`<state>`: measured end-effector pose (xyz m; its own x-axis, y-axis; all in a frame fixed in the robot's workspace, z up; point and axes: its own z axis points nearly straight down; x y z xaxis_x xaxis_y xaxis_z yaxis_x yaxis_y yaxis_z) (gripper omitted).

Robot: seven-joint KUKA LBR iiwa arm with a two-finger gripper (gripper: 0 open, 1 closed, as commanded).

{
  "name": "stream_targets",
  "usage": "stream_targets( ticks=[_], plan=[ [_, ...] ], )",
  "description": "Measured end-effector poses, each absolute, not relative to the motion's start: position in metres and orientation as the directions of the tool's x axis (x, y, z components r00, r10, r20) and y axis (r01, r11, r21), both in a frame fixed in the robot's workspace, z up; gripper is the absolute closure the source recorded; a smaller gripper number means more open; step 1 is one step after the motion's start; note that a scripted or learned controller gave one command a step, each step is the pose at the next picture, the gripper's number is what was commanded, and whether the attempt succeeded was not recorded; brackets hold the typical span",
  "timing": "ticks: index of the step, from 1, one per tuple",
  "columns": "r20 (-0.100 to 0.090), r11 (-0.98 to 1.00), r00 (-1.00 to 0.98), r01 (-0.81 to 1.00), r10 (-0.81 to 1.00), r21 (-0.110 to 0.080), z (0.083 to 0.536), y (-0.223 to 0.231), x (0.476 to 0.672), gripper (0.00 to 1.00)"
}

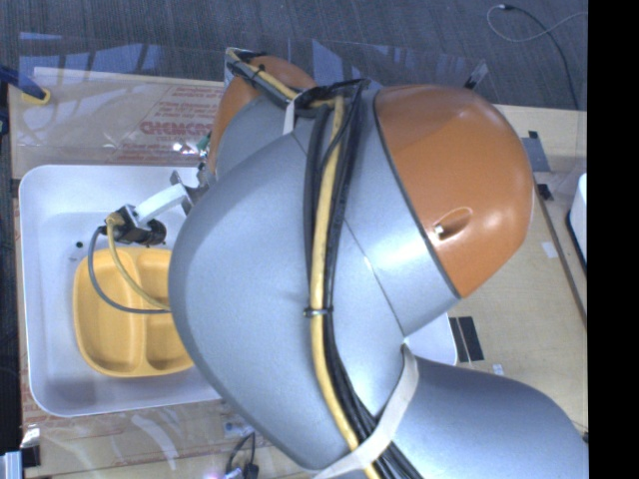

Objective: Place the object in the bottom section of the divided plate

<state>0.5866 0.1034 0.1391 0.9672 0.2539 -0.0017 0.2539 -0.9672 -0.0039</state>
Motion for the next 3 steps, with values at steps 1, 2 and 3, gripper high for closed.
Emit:
stream_targets(
  ticks=[1,2,3],
  plan=[
    [-0.011,-0.964,0.964,0.265,0.265,-0.009,0.147,0.107,0.585,1.0],
    [0.001,-0.979,0.979,0.204,0.204,-0.002,0.207,0.17,0.638,1.0],
    [-0.006,-0.965,0.965,0.261,0.261,-0.004,0.274,0.048,0.547,1.0]
  ],
)
